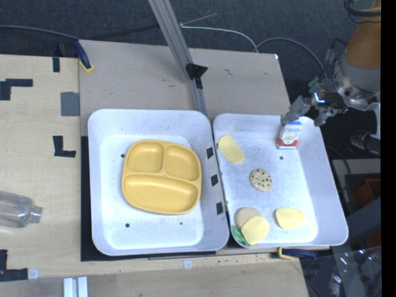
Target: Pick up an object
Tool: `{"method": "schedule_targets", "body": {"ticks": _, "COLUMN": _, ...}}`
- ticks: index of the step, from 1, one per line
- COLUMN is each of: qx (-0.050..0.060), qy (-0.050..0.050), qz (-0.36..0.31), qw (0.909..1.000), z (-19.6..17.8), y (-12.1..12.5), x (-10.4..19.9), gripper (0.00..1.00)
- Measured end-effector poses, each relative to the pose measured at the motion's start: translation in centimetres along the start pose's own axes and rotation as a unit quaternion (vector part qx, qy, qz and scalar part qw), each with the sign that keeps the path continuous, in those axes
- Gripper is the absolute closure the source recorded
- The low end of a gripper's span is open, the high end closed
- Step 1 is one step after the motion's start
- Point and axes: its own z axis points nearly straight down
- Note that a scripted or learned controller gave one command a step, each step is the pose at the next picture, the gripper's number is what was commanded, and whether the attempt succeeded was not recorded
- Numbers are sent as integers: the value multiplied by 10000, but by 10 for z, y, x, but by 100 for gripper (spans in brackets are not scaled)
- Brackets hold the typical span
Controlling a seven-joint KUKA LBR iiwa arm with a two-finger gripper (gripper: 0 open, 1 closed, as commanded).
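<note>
While the grey arm [362, 54] reaches in from the right with its orange band high near the upper corner, its gripper [296, 113] hangs over the far right part of the right bin [331, 184]. The dark fingers point down and to the left, ending just above the top of a small carton [289, 134]. How far they are parted cannot be told, and nothing is seen between them.

Both white bins sit side by side on a pale wooden bench [37, 135] marked with dark tape, and a clear plastic bottle [17, 210] lies at its left edge. A slanted metal pole [173, 33] crosses the top of the scene over dark carpet. The left bin [102, 166] holds a yellow divided plate [162, 176].

Standing upright in the far right corner of its bin, the carton is white with a red base and a blue patch on its face. Elsewhere in that bin lie a yellow block [231, 148] near the left wall, a chocolate-chip cookie [261, 180] in the middle, a yellow piece [289, 218] towards the near right, and a tan round piece [247, 216] touching another yellow piece [256, 229] at the near edge.
</note>
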Motion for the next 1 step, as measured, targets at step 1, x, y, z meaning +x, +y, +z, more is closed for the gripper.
{"method": "schedule_targets", "body": {"ticks": 1, "qx": 52, "qy": 16, "qz": 7, "qw": 10000, "z": 112, "y": -39, "x": 39, "gripper": 0}}
